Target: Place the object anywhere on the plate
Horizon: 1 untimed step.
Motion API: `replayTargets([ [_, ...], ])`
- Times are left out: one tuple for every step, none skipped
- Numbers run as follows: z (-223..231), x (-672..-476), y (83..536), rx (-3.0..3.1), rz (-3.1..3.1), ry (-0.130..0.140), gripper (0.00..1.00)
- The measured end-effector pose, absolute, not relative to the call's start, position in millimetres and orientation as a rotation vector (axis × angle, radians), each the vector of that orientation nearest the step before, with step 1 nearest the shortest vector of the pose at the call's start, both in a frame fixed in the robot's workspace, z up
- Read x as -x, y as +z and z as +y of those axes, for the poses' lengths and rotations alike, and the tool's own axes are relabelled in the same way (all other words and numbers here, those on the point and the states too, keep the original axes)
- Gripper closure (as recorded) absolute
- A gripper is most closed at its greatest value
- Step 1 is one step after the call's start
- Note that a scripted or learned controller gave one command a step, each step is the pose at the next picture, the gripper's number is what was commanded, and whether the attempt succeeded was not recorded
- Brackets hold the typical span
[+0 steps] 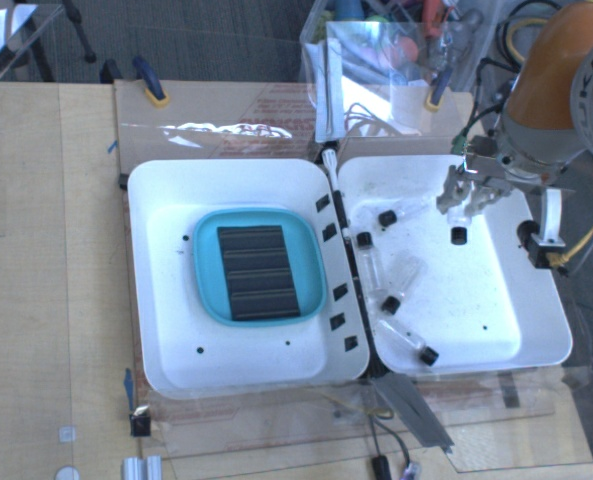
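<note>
Desk (46, 268): pale wood, carrying two white bins side by side.
Left bin (156, 268): holds a teal plate (208, 288) at its middle, a dark ribbed slab on top.
Right bin (496, 308): several clear tubes with black caps (386, 218) lie scattered, mostly toward its left side.
Gripper (460, 208): hangs over the right bin's upper part; whether the jaws pinch anything I cannot tell.
Arm (556, 68): upper right of frame.

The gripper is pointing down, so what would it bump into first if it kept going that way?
Probably the small black piece just below the gripper in the right bin, or the bin's white floor beside it. From this slanted view, depth is hard to judge.
</note>
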State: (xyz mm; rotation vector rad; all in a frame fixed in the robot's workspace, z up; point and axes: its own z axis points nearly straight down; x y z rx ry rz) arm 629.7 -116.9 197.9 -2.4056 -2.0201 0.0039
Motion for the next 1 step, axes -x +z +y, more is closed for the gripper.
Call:
replayTargets([
  [-116.8, -629.8, 198.1, 2.406, -2.020, 0.004, 0.00],
])
